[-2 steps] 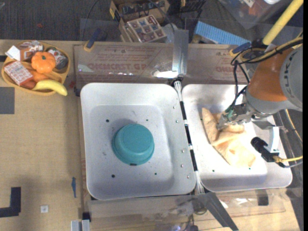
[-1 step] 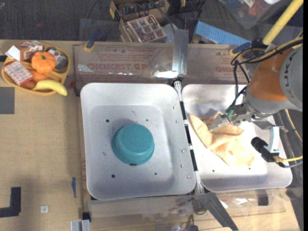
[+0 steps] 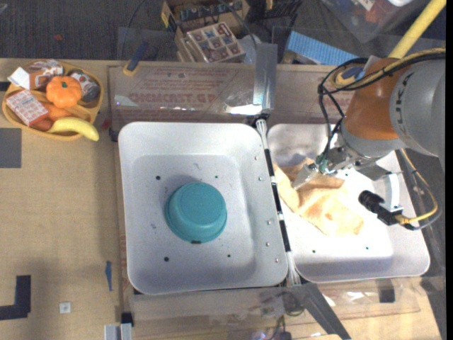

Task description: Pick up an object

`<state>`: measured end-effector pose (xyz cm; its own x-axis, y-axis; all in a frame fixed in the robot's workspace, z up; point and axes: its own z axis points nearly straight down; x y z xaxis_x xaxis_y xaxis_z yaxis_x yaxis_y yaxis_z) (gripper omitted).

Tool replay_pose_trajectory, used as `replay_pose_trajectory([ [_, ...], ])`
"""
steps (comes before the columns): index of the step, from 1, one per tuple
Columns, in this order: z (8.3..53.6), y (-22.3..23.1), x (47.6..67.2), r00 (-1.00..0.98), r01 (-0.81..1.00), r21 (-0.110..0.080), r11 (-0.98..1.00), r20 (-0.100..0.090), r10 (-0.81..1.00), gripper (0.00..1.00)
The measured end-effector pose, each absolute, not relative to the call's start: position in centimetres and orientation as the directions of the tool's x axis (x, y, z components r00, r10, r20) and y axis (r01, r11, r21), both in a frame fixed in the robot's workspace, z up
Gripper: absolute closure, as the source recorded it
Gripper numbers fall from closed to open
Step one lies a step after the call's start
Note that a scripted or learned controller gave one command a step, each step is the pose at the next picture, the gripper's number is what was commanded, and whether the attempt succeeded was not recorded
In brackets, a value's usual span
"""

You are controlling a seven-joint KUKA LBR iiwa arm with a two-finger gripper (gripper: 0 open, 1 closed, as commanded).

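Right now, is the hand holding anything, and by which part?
Cannot be told. The hand sits low in the right bin, at the upper edge of the tan cloth, but no grip is visible.

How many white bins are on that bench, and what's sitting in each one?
2. The left bin holds an upside-down teal bowl. The right bin holds a crumpled tan cloth, with the end effector at its upper edge. Something might be hidden beneath the cloth.

Teal bowl (image 3: pixel 197 212) in a white bin (image 3: pixel 141 154) (the neighbouring cloth (image 3: pixel 329 207) is tan).
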<state>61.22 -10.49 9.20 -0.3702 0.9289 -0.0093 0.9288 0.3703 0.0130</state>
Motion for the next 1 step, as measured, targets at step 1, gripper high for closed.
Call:
replay_pose_trajectory([
  [1,10.32,-10.49,61.35,-0.368,0.929,0.018,0.368,-0.009,0.930,1.00],
])
